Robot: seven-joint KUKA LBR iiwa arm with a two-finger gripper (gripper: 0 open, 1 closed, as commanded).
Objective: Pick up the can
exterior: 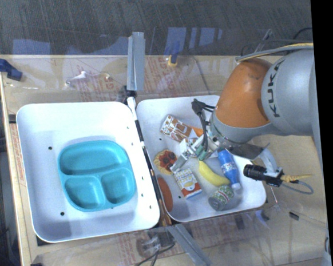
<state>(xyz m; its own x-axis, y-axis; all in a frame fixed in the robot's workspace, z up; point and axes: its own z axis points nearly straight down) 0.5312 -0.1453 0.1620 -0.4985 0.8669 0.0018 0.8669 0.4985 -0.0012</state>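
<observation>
Camera view
Arm: reaches in from the right, over the right bin.
Gripper: low among the clutter; fingers' state cannot be told.
Can: lying at the right bin's near edge, beside a banana and blue bottle.
Left bin: holds a teal tray.

The can lies in the right bin, beside the banana.
</observation>
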